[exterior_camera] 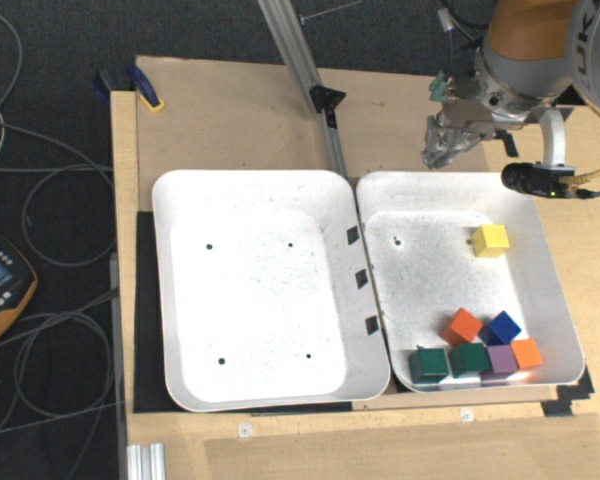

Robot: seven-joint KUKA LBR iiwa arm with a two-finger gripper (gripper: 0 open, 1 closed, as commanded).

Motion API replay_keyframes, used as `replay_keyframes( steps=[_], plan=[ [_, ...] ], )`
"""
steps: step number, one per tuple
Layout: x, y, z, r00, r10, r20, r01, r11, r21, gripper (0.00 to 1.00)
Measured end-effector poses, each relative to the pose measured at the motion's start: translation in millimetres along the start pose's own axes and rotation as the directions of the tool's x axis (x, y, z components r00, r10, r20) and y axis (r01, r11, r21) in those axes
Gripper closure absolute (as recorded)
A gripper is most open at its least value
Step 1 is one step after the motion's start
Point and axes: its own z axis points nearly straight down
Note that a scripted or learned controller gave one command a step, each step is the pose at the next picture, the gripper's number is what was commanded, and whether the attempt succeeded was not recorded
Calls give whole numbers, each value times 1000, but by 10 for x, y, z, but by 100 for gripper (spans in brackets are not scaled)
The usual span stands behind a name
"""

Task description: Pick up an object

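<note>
Seen from above, the gripper [446, 154] is being held over the surface [230, 118] just beyond the right bin's [550, 268] far rim, nothing visible between its fingers; their spacing cannot be told. A yellow cube [490, 240] is lying alone in that bin, coloured cubes [477, 348] being clustered at its near corner.

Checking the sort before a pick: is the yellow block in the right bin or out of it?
In. The yellow block sits on the floor of the right bin, apart from the other blocks.
</note>
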Motion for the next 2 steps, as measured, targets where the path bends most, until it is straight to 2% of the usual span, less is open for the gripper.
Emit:
replay_keyframes(
  steps=[2],
  plan=[
    [1150, -247, 357, 1000, 0, 0, 0, 1000, 3, 100]
  ],
)
